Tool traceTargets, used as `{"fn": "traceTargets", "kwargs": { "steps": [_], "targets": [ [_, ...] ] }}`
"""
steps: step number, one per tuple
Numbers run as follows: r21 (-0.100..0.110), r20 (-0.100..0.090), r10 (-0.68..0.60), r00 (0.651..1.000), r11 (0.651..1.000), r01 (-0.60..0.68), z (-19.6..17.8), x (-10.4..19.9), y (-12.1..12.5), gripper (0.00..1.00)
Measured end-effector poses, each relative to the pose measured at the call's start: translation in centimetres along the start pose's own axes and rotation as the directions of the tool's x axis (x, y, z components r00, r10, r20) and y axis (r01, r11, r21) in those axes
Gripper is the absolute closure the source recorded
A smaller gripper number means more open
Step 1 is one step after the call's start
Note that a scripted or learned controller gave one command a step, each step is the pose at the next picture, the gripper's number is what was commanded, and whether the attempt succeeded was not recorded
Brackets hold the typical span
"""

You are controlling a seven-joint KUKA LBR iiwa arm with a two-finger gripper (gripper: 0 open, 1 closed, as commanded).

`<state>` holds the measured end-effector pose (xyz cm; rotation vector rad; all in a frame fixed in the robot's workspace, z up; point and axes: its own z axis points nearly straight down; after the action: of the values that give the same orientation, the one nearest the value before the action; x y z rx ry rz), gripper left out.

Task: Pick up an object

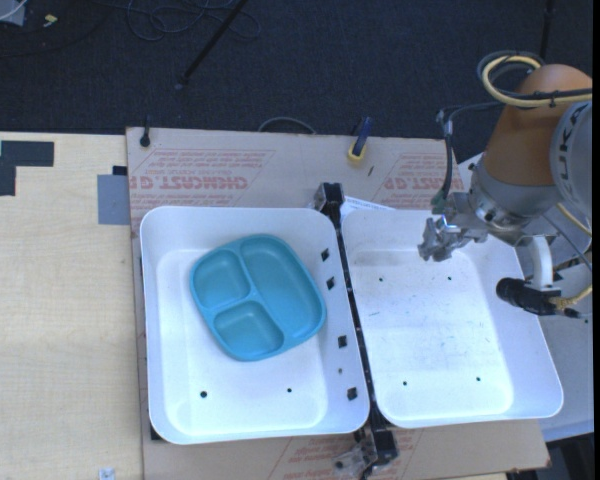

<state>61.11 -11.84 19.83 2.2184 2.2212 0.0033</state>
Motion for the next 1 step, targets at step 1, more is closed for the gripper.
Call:
{"fn": "traceTargets", "kwargs": {
  "steps": [1],
  "targets": [
    [0.002, 0.000, 0.000, 1.000, 1.000, 0.000, -3.13, -0.11, 0.06, 1.00]
  ]
}}
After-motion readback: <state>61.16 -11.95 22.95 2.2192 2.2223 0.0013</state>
